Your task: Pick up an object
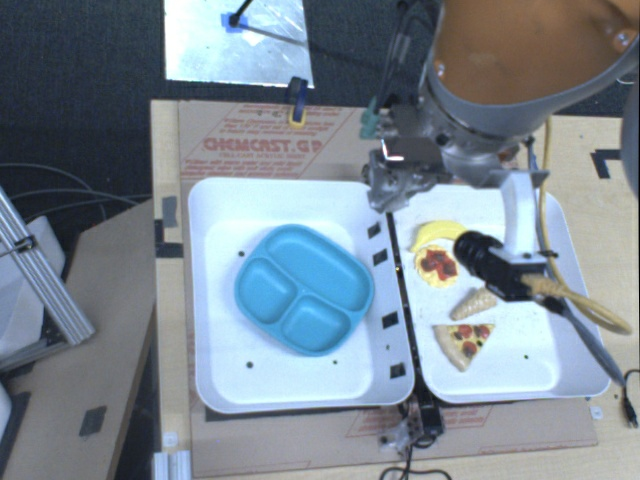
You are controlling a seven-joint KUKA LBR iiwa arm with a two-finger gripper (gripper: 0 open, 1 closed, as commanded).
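Looks like it's only at the approach step: gripper (pixel 392 190) hovers over the right bin's (pixel 520 373) back-left corner, can't tell its state, nothing held, so next it has to drop onto 1 item, maybe the pizza slice (pixel 463 341).

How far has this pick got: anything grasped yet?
Done: the arm is over the bins, with the gripper at the back edge near the divider. In hand: nothing visible between its fingers. Left: the whole pick. The toy food, namely the banana, round pizza, cone and pizza slice, lies in the right bin, and the blue tray in the left bin.
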